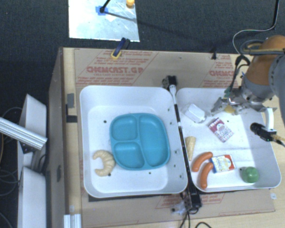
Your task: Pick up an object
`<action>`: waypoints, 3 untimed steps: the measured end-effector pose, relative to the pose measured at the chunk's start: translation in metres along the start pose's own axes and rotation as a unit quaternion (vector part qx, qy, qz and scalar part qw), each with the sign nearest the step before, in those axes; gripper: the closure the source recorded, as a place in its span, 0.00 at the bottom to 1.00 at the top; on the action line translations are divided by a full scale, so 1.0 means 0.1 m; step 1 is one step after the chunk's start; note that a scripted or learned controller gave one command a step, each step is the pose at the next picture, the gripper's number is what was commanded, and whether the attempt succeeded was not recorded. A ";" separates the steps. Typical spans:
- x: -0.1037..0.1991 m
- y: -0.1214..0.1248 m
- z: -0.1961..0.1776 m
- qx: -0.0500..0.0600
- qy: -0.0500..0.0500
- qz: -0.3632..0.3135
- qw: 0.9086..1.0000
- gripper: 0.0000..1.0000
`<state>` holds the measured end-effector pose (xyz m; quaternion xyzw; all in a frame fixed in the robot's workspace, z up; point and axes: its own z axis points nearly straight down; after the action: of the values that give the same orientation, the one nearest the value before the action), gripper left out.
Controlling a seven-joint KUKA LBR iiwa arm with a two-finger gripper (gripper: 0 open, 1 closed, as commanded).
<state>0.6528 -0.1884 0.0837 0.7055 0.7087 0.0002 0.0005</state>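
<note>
Below: the fingers (223, 103), slightly parted and grasping nothing, hover over the right white bin (270, 175); a white rounded block (196, 113) lies just beside them.

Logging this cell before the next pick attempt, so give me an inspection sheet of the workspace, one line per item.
Surface: two white bins side by side, left bin and right bin, on a printed board.
Job's things: in the right bin, two sausages, a green ball, two small packets, a white block and a cone.
Clutter: blue tray and croissant in the left bin.
Hand: the hand hangs over the right bin's far side, nothing seen in it.
Cables: a yellowish loop above the arm.
Surroundings: dark floor, silver sheet.
</note>
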 end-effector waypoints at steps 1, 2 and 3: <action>0.40 -0.37 -0.01 -0.001 0.000 0.000 1.000 0.00; 0.39 -0.36 -0.12 -0.002 0.000 -0.001 1.000 1.00; 0.39 -0.36 -0.12 -0.002 0.000 -0.001 1.000 0.00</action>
<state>0.6168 -0.1495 0.0955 0.7048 0.7094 0.0014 0.0020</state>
